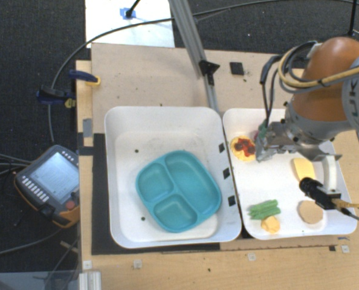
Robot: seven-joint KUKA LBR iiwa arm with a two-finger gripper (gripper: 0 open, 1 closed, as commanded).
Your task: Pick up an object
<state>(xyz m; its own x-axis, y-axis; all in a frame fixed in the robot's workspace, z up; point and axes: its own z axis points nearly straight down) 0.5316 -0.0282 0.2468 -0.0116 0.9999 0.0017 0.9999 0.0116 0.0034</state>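
Note:
My gripper (262, 149) hangs low in the right bin (288, 228), right beside a small round yellow piece with red topping (243, 148) near the bin's upper left. A yellow oblong piece (303, 168) lies to the gripper's right. A green bean-like piece (264, 209) and a yellow lump (270, 224) sit near the bin's front edge, with a tan round piece (310, 212) to their right. The arm's orange band (330, 77) covers the bin's far right part.
The left bin (122, 162) holds a teal divided plate (178, 190) with three compartments. A grey pole (191, 35) slants across the bench behind the bins. A black cable connector (315, 191) sits over the right bin. A teach pendant (49, 183) lies off the bench at left.

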